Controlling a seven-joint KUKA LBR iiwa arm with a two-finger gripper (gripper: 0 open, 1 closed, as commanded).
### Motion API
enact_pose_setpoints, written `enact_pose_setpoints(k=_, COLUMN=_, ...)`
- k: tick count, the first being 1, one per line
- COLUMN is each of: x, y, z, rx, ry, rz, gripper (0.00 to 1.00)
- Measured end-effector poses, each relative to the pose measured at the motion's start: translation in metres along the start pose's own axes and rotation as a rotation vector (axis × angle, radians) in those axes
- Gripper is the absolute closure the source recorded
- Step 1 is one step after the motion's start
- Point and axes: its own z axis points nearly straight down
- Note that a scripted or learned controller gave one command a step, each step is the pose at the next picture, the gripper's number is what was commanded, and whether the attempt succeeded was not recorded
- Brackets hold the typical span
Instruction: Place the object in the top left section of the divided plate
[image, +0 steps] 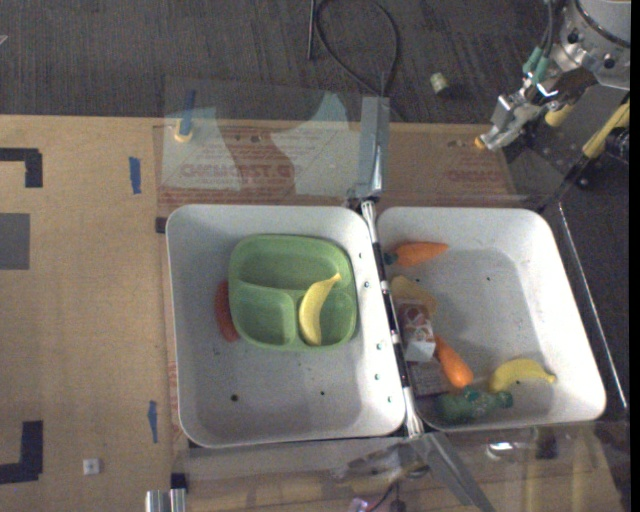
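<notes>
Pincer (508, 118) above the surface's far right corner, grip state impossible to tell. Banana (318, 307) in green divided plate (250, 265), seemingly the right section.

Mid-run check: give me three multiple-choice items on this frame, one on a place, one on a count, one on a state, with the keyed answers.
1. Where does the banana in the left bin lie?
A. In the green divided plate's lower right section
B. On the bin floor
C. In the top section

2. How many yellow bananas show in both bins?
A. One
B. Two
C. Four

3. Where is the pincer?
A. Down in the right bin
B. Above the bench, beyond the bins
C. On the plate

Answers: 1 A, it curves inside that section. 2 B, one on the plate, another banana in the right bin. 3 B, it hangs at the view's upper right.
</notes>
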Motion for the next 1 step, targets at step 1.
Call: enact_pose_setpoints(k=1, x=-0.0696, y=-0.0155, z=0.0003, rx=0.001, ry=-0.001, rz=0.109, gripper=1.00)
